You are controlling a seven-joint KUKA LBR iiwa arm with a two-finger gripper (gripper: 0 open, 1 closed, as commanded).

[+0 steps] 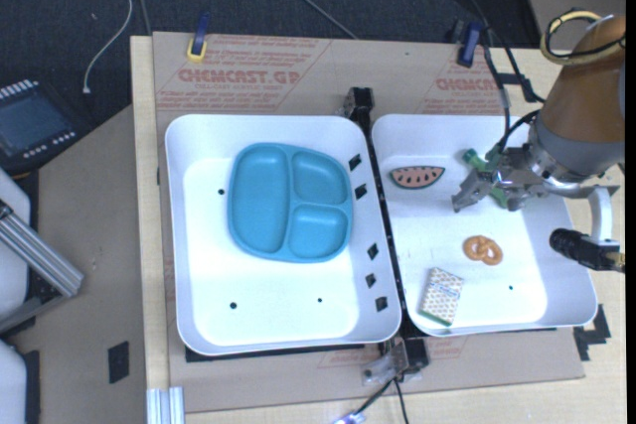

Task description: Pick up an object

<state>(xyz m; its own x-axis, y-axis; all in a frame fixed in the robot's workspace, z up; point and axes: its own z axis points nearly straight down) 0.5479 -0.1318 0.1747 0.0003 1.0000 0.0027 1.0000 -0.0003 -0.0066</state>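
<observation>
In the right bin [527, 308] lie a watermelon slice [416, 177] at the upper left, a pretzel [483, 250] near the middle, and a small patterned packet [441, 296] at the front. My gripper [481, 190] hangs over the bin's upper middle, to the right of the watermelon slice and above the pretzel. Its grey fingers point left and down, with green parts at the wrist. Nothing shows between them.
The left bin [199, 293] holds a blue divided plate [290, 202]. A row of black clips runs along the wall between the bins. Cables cross the dark floor at the back, and blue clamps hold the cardboard's far edge.
</observation>
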